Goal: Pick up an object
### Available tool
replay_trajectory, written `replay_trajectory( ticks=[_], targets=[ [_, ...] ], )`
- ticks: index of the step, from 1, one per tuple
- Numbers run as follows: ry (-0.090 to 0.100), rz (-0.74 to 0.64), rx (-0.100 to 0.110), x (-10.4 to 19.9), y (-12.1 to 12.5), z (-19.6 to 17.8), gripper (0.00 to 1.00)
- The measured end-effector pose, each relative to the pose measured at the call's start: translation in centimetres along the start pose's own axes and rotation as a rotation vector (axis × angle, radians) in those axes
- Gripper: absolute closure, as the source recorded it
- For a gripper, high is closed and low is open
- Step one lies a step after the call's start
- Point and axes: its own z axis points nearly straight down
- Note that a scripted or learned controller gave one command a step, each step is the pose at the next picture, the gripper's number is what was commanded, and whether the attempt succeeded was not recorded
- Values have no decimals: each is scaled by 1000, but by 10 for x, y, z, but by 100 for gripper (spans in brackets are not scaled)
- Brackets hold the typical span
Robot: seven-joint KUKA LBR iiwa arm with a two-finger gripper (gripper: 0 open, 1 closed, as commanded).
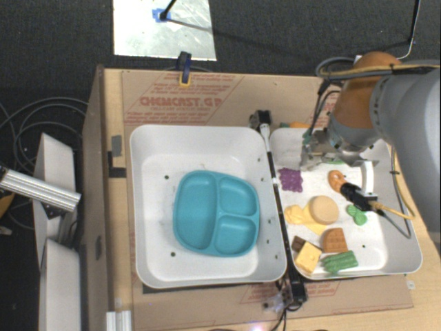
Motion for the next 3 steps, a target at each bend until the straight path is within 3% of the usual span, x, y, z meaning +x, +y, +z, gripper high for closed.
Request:
replay_trajectory(
  ticks=[1, 2, 3],
  targets=[
    [-5, 6, -4, -67, -18, -93, 100],
    [-1, 0, 2, -62, -17, -87, 0],
    [0, 4, 8, -81, -39, -25, 0]
  ],
)
